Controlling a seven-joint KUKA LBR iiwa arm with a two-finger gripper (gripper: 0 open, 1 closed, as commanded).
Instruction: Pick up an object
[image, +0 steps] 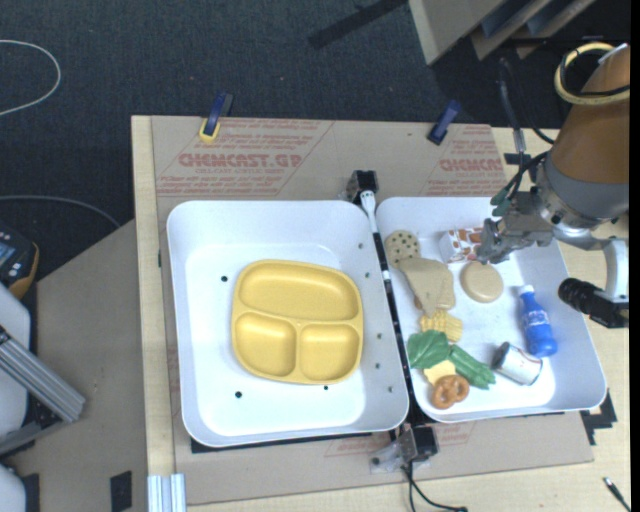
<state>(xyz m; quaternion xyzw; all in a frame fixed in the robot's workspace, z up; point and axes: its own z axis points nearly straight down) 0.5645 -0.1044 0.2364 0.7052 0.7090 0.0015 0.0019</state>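
The right bin (575, 385) holds several small items: a speckled cookie (402, 243), a tan bread-like piece (430, 283), a round beige disc (483, 284), a blue bottle (536, 322), a corn piece (441, 324), green leaves (442, 351), a pretzel (449, 390), a silver can (518, 364) and a red-and-white packet (461, 242). My gripper (497, 242) hangs low over the bin's back part, between the packet and the beige disc, just above the disc. Nothing can be seen in its hold.
A yellow three-compartment plate (297, 321) lies in the left bin (195, 250). A black clamp (362, 186) sits at the back where the bins meet. The arm's grey-and-orange body (590, 150) looms over the right bin's back right corner.
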